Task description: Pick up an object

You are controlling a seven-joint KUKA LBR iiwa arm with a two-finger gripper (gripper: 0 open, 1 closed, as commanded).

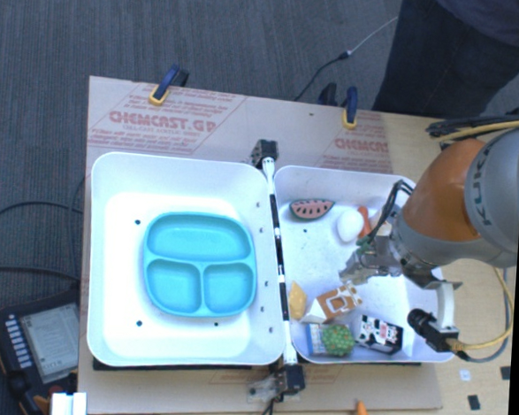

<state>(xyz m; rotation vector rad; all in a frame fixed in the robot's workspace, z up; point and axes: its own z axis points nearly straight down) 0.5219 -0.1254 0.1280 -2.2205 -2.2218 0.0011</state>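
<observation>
Bright, even light falls from above, with a cool bluish cast. The left white bin [116,236] is nearly blown out along its rim, and the blue tray [200,265] shows soft glare. Shadows are short and faint, lying just under the arm [472,208]. Focus is slightly soft throughout; small items in the right bin [314,184] look grainy and smeared

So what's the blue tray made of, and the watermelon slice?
The blue tray looks like smooth plastic: one even colour, moulded compartments, a soft sheen. The watermelon slice is probably a plastic toy, with flat red and green colours, though it is too small to be sure.
</observation>
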